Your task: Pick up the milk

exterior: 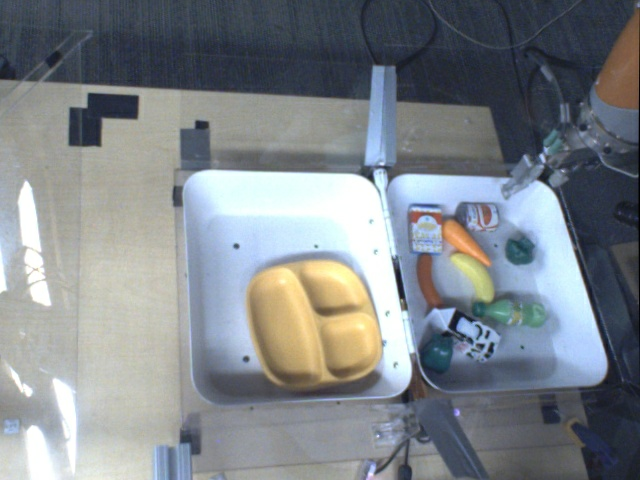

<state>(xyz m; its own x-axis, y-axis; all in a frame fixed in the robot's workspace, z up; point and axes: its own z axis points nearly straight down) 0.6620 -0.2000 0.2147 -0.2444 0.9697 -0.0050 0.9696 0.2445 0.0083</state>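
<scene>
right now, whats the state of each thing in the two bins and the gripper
milk: lying on its side, right bin, near front
juice carton: lying flat, label up
can: on its side
green bottle: lying down
yellow tray: sits in left bin
gripper: over right bin's back rim, holding nothing

The milk is the small carton with a black-and-white, cow-patch pattern that you find in the right-hand bin, in its near-left part, close to the front wall. It lies tipped over on its side rather than standing, its long axis running at a slant from upper left to lower right. Its white end points toward the divider between the bins; its patterned end points toward the bin's open middle. You see it touching, or just beside, a dark green round item at its near-left, with a green bottle near its far-right.
</scene>
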